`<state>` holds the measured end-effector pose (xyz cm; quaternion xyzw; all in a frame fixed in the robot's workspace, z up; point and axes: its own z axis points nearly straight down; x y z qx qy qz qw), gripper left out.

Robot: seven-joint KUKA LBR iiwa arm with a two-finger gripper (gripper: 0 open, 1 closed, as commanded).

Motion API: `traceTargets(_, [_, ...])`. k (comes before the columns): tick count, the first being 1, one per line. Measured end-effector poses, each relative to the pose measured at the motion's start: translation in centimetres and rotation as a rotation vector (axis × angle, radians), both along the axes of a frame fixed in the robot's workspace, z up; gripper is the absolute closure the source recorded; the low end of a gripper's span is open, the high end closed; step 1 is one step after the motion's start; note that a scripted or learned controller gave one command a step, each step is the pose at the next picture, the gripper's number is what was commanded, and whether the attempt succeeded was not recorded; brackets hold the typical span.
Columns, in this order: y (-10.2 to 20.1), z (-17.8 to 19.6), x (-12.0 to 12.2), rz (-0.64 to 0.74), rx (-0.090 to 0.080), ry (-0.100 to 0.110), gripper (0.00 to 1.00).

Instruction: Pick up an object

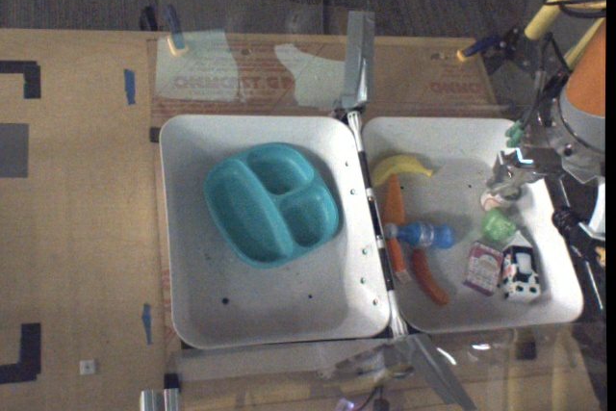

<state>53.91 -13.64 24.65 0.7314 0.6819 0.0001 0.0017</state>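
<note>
A grey robot arm reaches in from the right, and its gripper (507, 176) hangs over the right bin (452, 135), close to that bin's right rim. Whether it is open or closed cannot be told from this slanted overhead view, and nothing can be seen held in it.

Just below the gripper lies a small pale object (493, 200), and just past that a green cup-like piece (499, 226). Further below sit a purple carton (482, 268) and a black-and-white carton (521, 273), side by side near the bin's lower right corner.

To the gripper's left, open white floor spans the middle of the bin. Beyond it, near the dividing wall, lie a yellow banana (401, 167), an orange carrot (395, 207), a blue bottle (423, 234) and a red sausage-shaped piece (429, 279), crowded together.

Well to the left, the left bin (192, 294) holds a teal divided plate (271, 202), with bare floor all around it.
</note>
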Motion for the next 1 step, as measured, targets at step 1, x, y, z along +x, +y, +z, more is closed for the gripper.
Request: traceTargets(1, [-0.61, -3.99, -1.84, -0.176, 0.004, 0.005, 1.00])
